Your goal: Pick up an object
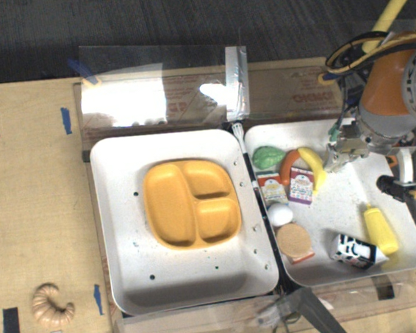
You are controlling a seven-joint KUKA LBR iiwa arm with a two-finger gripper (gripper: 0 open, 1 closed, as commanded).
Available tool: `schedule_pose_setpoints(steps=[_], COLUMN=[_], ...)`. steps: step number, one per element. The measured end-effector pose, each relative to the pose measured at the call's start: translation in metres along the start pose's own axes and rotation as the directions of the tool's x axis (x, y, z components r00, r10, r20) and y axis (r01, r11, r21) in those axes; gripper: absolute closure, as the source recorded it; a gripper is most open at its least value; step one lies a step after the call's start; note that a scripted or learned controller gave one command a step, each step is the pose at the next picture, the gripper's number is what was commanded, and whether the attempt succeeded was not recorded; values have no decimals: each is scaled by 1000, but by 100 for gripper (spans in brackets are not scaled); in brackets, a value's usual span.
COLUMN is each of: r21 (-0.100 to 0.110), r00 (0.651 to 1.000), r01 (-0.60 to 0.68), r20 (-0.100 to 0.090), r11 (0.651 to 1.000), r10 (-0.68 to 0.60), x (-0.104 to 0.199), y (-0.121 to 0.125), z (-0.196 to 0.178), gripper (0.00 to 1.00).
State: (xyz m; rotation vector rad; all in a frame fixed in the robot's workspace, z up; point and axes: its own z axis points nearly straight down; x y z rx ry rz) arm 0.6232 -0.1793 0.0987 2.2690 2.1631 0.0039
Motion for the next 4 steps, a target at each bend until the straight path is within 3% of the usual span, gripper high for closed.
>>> schedule_pose_setpoints(steps=[1, 2, 3, 4], r21=[-1, 8, -1, 2], r00=[981, 999, 906, 883], r01=[192, 41, 423, 469], r20=[0, -3, -1, -3], r11=[981, 999, 906, 883], r10=[-192, -41, -423, -469], x=[-22, -45, -32, -45], y=[37, -20, 48, -3], z=[-30, -8, -34, -30], gripper=[100, 100, 100, 100])
